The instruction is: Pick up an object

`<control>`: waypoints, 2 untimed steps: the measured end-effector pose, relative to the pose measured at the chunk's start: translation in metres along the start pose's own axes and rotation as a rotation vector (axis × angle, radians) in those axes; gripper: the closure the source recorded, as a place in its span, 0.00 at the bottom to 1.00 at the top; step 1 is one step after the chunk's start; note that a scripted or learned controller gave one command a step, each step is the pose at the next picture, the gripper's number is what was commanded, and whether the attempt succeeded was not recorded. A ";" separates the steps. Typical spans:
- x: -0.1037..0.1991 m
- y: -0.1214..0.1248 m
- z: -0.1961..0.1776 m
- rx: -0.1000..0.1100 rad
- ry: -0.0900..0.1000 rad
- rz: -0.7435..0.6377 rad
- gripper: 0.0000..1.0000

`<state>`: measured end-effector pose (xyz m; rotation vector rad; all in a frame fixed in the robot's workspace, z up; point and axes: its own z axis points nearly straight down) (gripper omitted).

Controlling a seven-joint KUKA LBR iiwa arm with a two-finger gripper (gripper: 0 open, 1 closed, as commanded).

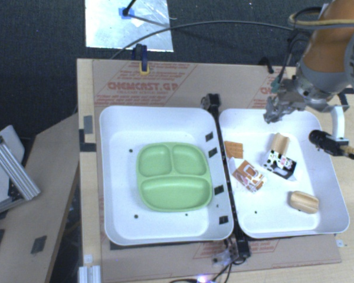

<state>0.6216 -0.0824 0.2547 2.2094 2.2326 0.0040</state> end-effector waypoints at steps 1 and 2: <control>0.050 0.016 0.014 0.000 -0.001 0.002 1.00; 0.105 0.015 0.026 0.001 0.000 0.001 1.00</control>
